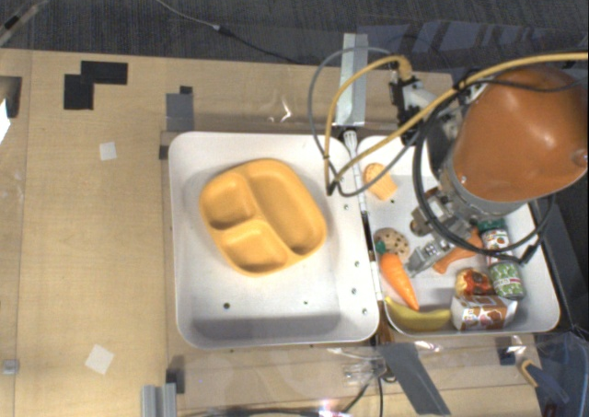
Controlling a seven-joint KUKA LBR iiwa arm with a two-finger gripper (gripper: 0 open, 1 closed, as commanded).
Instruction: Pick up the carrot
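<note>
The carrot (pixel 398 279) lies in the right bin (pixel 543 309) near its left wall, pointing down towards a banana (pixel 419 317). My gripper (pixel 427 253) hangs low over the bin's middle, just right of the carrot's top end and apart from it. The orange band and the arm's bulk (pixel 515 134) hide the bin's far right part. Nothing shows as held.
A spotted cookie (pixel 392 242) sits just above the carrot and an orange wedge (pixel 379 181) lies farther back. An orange piece (pixel 453 261) and small cans (pixel 480 300) crowd the gripper's right. The left bin (pixel 193 314) holds a yellow divided plate (pixel 262 214). Cables (pixel 368 84) loop over the divider.
</note>
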